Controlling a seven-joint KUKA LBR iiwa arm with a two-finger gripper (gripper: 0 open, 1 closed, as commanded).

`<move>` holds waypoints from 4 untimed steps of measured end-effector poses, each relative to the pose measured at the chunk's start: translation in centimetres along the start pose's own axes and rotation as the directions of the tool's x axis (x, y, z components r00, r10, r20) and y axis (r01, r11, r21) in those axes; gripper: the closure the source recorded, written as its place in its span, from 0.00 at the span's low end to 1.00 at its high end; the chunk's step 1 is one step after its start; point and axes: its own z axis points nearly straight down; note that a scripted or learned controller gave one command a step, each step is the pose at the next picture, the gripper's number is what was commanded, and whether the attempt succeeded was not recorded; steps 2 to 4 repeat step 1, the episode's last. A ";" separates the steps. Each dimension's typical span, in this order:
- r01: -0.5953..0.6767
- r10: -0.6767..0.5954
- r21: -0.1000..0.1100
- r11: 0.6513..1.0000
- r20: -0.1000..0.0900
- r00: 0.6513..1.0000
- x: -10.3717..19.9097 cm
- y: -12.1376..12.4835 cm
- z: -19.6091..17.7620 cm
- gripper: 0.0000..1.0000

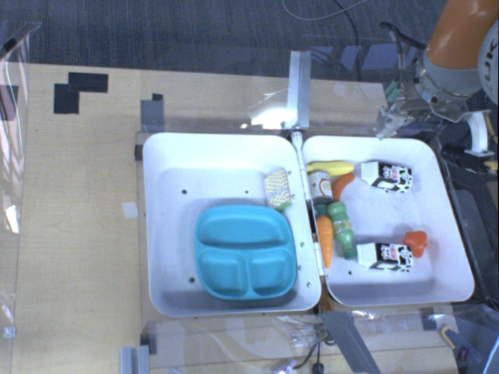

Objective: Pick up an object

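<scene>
Camera view: left bin (168,209) — blue tray (245,250), patterned pouch (277,188). Right bin (448,232) — two cartons (384,175), carrot (324,240), banana (330,167). Jaws (396,114) above its rim; can't tell their state.

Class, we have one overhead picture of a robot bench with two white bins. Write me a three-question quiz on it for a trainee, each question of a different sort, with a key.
1. True or false: the blue plastic divided tray lies in the right white bin.
2. How many black-and-white cow-print cartons are there?
3. Multiple choice: the gripper is (A) over the far rim of the right white bin, (B) down on the blue tray, (C) over the left white bin.

Key
1. False: it lies in the left white bin.
2. Two, a far carton and a near carton, both in the right bin.
3. A.
</scene>
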 end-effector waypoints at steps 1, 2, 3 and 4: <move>-0.078 0.078 0.003 0.997 -0.003 0.997 7.8 0.3 -1.6 1.00; -0.078 0.078 0.003 0.997 -0.003 0.997 7.8 0.3 -1.6 1.00; -0.078 0.078 0.003 0.997 -0.003 0.997 7.8 0.3 -1.6 1.00; -0.078 0.078 0.003 0.997 -0.003 0.997 7.8 0.3 -1.6 1.00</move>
